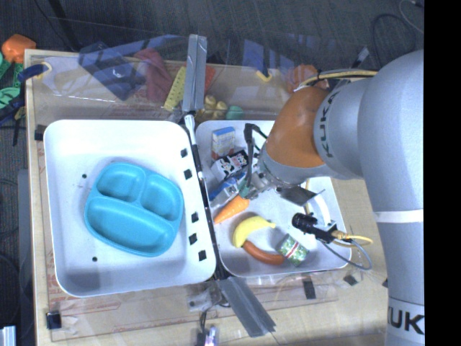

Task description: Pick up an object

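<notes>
- Pincer (251, 186) sits low in the right white plastic bin (325, 259), at the bin's left side among the clutter; you cannot tell its state, since the orange-banded wrist covers it.
- You look to be at the reach-and-grasp step, with nothing visibly lifted yet.
- Nearest candidates: a tapered orange plastic carrot (231, 209) just near of the pincer, and a small printed cardboard carton (230, 163) just far of it.
- Further toward you lie a curved yellow plastic banana (249, 228), a red-brown sausage shape (261, 253) and a small green-labelled can (292, 248), touching one another.
- Your next move calls for a clean closure on one item; the smooth, rounded toys may slip.
- Left bin (65, 146) holds a glossy blue three-compartment tray (134, 207).
</notes>
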Robot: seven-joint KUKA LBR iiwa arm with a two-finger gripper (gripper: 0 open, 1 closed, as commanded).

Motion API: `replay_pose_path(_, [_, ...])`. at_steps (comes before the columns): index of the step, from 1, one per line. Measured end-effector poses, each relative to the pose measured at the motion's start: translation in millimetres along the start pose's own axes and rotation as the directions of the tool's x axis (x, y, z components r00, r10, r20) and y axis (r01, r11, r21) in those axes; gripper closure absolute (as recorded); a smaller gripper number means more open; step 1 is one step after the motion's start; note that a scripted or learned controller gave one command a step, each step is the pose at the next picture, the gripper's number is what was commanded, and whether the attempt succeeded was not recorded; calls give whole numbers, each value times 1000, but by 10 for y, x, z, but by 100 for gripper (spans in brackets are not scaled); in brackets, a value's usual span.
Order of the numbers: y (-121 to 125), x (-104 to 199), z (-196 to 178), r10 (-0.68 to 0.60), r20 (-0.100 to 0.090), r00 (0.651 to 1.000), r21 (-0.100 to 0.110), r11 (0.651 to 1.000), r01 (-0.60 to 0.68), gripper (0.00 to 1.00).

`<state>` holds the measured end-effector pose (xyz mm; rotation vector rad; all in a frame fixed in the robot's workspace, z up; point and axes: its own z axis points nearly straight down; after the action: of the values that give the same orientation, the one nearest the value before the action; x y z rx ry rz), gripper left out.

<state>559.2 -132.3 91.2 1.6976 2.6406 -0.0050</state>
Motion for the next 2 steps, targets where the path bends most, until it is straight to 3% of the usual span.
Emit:
replay_pose_path(1, [8,13,-80,-5,-4,1000,3,1000,5,100])
replay_pose_path(2, [692,-353,-686,152,0,988,28,988,-152,100])
